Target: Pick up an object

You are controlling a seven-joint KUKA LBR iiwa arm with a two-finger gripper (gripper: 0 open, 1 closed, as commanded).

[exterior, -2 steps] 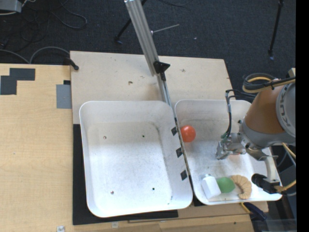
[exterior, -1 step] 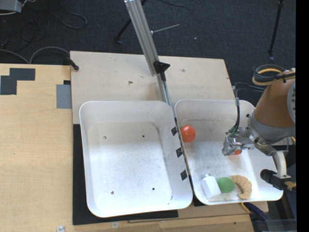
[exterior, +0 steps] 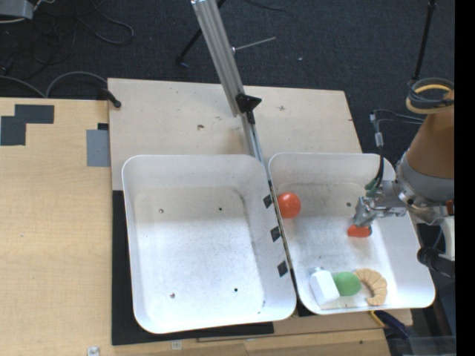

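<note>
The gripper (exterior: 361, 218) reaches into the right bin (exterior: 326, 170) from the right side, hanging below the grey wrist and the orange band of the arm (exterior: 430, 150). Its metal fingers point down toward the bin floor, and a small red object (exterior: 359, 231) sits directly under their tips, touching or nearly touching them. At this slant and size it is not possible to tell how wide the gripper stands or whether the red object is actually clamped; the object appears to lie low against the bin floor just below the tips.

The small red object is a flattish, rounded piece, bright red, with only its lower part visible beneath the gripper.

To the left of the gripper, well apart and close to the bin's left wall, lies an orange-red ball (exterior: 289, 205), round and smooth. Below the gripper, toward the near edge of the same bin, three things crowd together: a white block (exterior: 323, 286) on the left, a green round object (exterior: 346, 283) touching it in the middle, and a tan curved ridged piece (exterior: 373, 285) just beside the green one on the right.

Further left of the gripper, past the shared wall with its black clips, lies the left bin (exterior: 148, 176), its white floor speckled with dark dots. A slanted metal bar (exterior: 223, 58) rises from the junction of the two bins, up and to the left of the gripper.
</note>
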